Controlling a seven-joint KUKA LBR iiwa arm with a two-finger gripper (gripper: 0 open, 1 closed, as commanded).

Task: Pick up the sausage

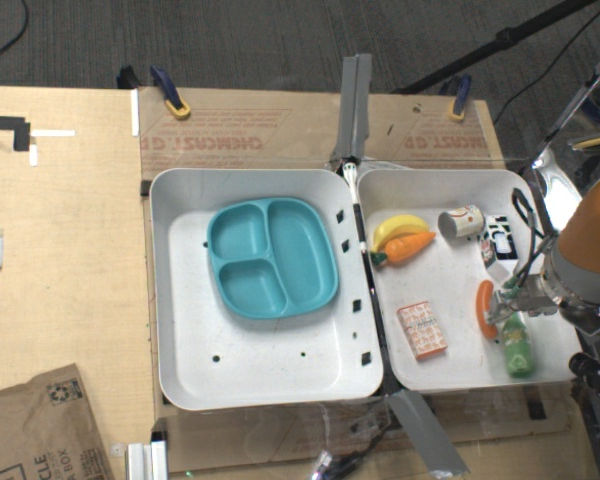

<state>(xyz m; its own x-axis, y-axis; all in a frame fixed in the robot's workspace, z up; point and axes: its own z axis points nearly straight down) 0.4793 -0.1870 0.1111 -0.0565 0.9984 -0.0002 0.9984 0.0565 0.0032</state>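
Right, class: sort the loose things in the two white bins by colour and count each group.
Teal: 1, plate
Yellow: 1, banana
Orange/red: 2, carrot, sausage
Green: 1, bottle
Pink: 1, box
White: 1, cup
Total: 7

Pincer (502, 306) hides sausage (483, 308) lower end — arm (586, 258) cut by right edge

Landmark: teal three-compartment plastic plate (273, 258), centred in left white bin (175, 298). Right of plate, in right white bin (450, 368): yellow banana (398, 227) touching orange carrot (404, 248); farther right, small white cup (461, 222) on its side; lower right, pink patterned card box (421, 330); far lower right, green plastic bottle (518, 346). Blue clamps (168, 91) above plate.
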